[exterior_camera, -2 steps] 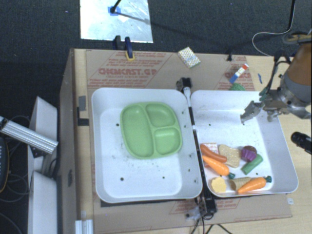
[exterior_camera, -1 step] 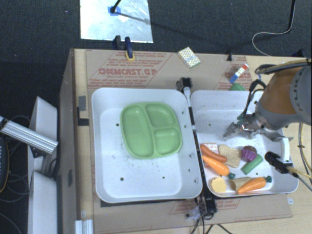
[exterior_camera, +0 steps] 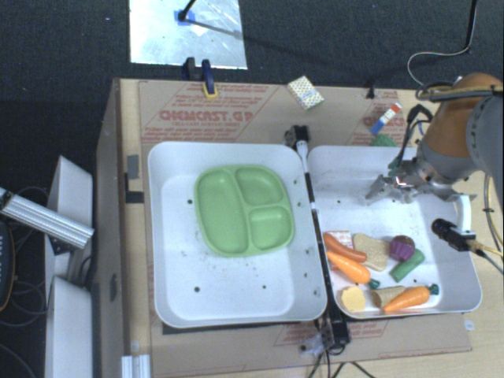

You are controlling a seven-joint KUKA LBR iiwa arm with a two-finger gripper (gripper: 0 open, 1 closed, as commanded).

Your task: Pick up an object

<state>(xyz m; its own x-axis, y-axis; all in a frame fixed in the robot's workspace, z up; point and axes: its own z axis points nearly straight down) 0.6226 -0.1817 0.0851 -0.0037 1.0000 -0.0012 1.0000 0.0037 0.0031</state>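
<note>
The right bin [exterior_camera: 346, 172] holds several toy foods heaped at its near end: two orange carrots [exterior_camera: 349, 264] on the left, a bread slice [exterior_camera: 372, 250], a purple piece [exterior_camera: 402, 247], a green piece [exterior_camera: 408, 267], a yellow piece [exterior_camera: 353, 298] and a third carrot [exterior_camera: 409, 296]. My gripper [exterior_camera: 391, 189] hangs over the bare far half of this bin, apart from the heap and a little beyond it. Nothing can be seen held in it.
The left bin [exterior_camera: 173, 235] carries a green divided plate [exterior_camera: 244, 209]. On the cardboard behind the bins lie a small chequered block [exterior_camera: 305, 92] and a red and blue item [exterior_camera: 386, 120]. A black part [exterior_camera: 449, 233] juts out over the right bin's right side.
</note>
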